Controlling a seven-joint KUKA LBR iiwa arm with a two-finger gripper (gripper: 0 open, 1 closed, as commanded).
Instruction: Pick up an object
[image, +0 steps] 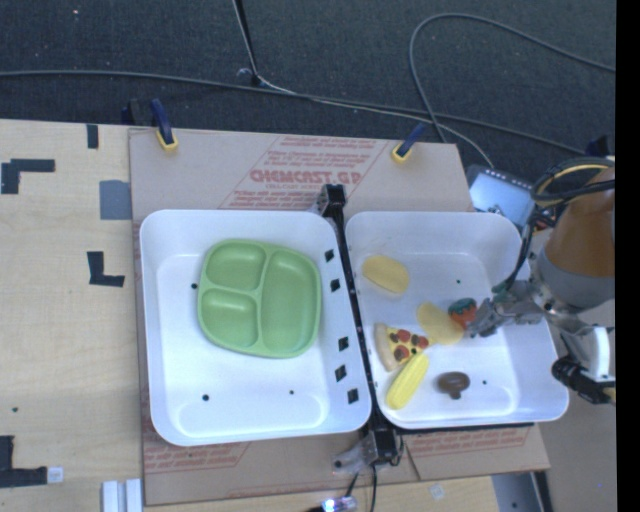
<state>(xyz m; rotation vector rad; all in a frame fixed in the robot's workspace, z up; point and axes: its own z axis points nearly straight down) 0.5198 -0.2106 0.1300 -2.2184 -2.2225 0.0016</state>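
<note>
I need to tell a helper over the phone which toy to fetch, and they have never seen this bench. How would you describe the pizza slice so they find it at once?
Look in the right bin, on the side by the divider between the two bins. The pizza slice lies there just above the corn cob and left of the yellow wedge. It alone is a pale triangle with red dots.

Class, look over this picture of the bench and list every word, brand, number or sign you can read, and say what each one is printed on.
"CHEMCAST GP": red print, on the brown sheet under the two white bins, above the left bin.
Smaller red lines above and below that name on the same sheet: too blurred to read.
Red print on the sheet's bottom edge, below the bins: too small to read.
The green plate and the food items carry no readable text.
</note>
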